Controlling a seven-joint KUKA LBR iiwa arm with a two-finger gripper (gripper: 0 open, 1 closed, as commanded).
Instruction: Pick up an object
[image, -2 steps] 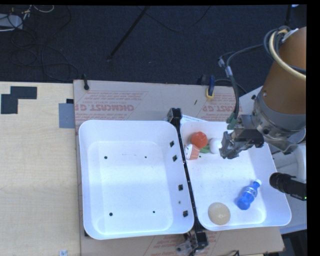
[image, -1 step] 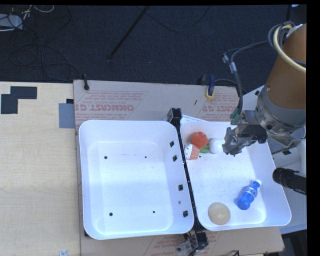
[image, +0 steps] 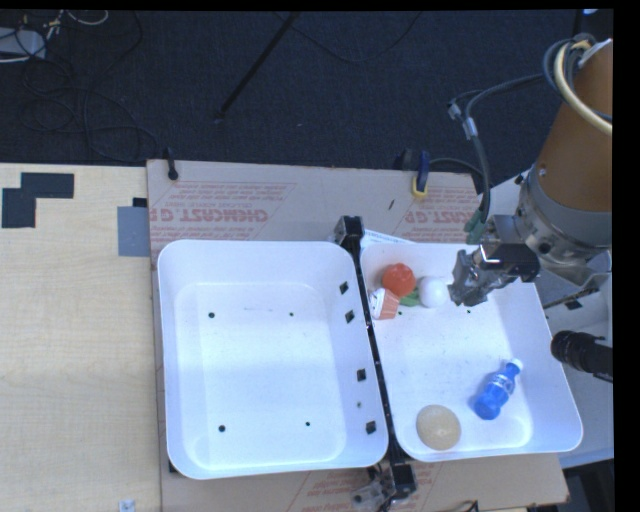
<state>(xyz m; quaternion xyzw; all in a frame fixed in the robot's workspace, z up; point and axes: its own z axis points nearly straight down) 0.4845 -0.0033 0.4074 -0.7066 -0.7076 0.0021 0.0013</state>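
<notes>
So from the overhead view the gripper (image: 470, 290) sits low in the right bin (image: 560, 400) just beside the white ball (image: 433, 291), which is bunched near the divider with the orange ball (image: 398, 278) and a small orange-and-white block (image: 385, 303); can't tell how the gripper's set or whether it's got anything. My guess is the ball could roll off into that clump if it gets nudged, or the gripper catches two things at once since they're so tight. Plenty of open floor toward the blue bottle (image: 496, 390) and tan disc (image: 438, 426) by the front wall, and the left bin (image: 180, 300) offers lots of room.
</notes>
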